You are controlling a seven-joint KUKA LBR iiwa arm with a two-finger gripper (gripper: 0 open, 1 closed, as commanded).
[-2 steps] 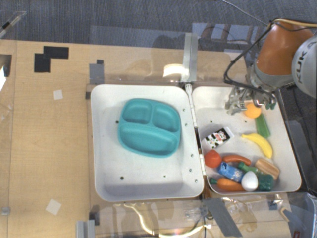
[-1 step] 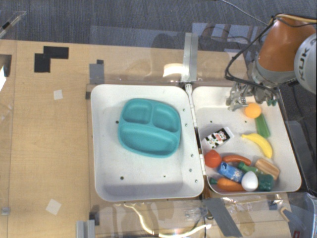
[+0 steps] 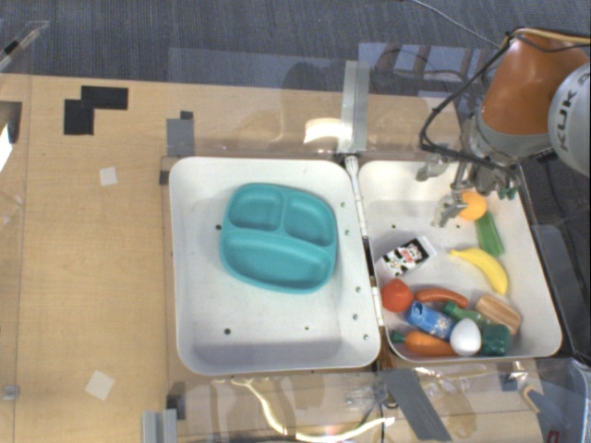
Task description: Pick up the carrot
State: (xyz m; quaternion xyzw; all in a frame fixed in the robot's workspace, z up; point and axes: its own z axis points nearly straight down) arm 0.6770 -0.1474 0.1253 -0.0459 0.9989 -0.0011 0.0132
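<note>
The carrot [image 3: 427, 343] is a small orange piece lying along the front wall of the right bin [image 3: 545, 289], beside a white egg [image 3: 465, 337]. My gripper [image 3: 469, 195] hangs over the back of that bin, well away from the carrot. A round orange fruit [image 3: 475, 207] sits right at the gripper's tip, partly covered by it. Whether the gripper touches that fruit is not clear.
The right bin also holds a banana [image 3: 484, 266], a green vegetable [image 3: 489, 234], a red tomato [image 3: 396, 295], a red-orange pepper [image 3: 441, 296], a blue can [image 3: 427, 319], a tan block [image 3: 499, 312] and a black-and-white card [image 3: 406, 256]. A teal divided plate [image 3: 277, 236] lies in the left bin [image 3: 199, 321].
</note>
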